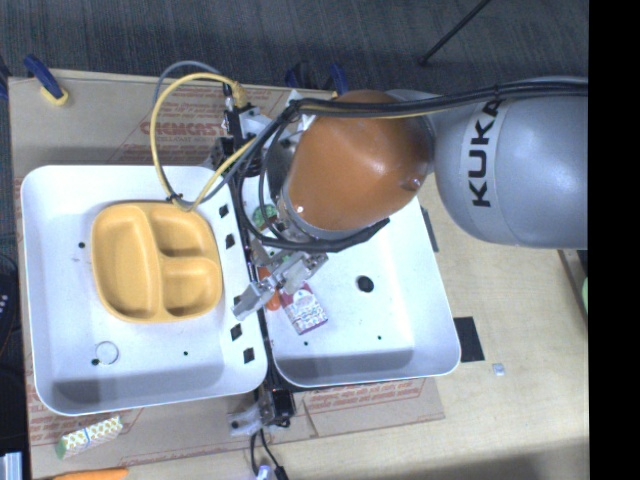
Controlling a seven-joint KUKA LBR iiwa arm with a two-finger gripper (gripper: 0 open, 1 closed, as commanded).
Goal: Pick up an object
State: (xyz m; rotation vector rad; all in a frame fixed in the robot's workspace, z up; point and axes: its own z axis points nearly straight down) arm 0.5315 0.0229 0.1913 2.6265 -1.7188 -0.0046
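bench, left bin (pixel 40 268) with yellow tray (pixel 155 260)

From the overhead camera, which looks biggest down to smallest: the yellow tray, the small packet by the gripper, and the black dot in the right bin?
1. Yellow tray, by far the largest.
2. Packet, much smaller.
3. Black dot, smallest.

Gripper (pixel 272 286) above small packet (pixel 305 310)

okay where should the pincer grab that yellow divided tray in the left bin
Probably the yellow divided tray's raised outer rim, from straight above, one finger inside a compartment and one outside. It lies flat and looks too wide to span whole.
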